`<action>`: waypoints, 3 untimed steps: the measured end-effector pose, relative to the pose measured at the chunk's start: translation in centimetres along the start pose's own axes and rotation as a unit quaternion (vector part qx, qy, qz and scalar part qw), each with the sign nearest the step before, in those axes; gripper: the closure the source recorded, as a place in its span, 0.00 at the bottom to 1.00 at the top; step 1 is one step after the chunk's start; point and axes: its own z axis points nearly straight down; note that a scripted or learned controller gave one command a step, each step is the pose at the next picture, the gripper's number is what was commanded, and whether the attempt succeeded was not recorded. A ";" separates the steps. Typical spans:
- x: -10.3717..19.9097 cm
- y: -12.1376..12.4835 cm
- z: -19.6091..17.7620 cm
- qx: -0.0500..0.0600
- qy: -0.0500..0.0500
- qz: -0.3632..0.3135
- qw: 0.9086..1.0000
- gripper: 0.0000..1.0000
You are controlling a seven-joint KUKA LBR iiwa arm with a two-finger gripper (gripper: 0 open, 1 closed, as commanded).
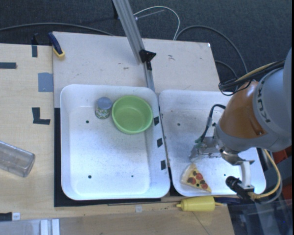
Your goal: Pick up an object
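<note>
In the right bin [186, 106] a toy pizza slice [195, 178] lies flat near the front wall. My gripper [199, 151] hangs low over the right bin's middle, just above and behind the slice, with the grey and orange arm [245, 119] reaching in from the right. Nothing shows in its grasp. A green bowl [132, 114] stands upright at the back of the left bin [64, 146], and a small grey can [103, 107] touches the bowl's left side.
A yellow bottle [198, 204] lies on the bench just in front of the right bin. A clear plastic container [10, 157] rests far left. A slanted metal pole [130, 23] ends at the bins' shared wall. Cables loop behind the right bin.
</note>
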 end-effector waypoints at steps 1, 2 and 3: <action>0.9 0.4 -5.8 -0.005 -0.001 0.000 1.000 1.00; -0.1 0.9 -11.1 -0.005 -0.002 0.001 1.000 1.00; -0.8 0.2 -16.6 -0.005 -0.002 0.001 1.000 1.00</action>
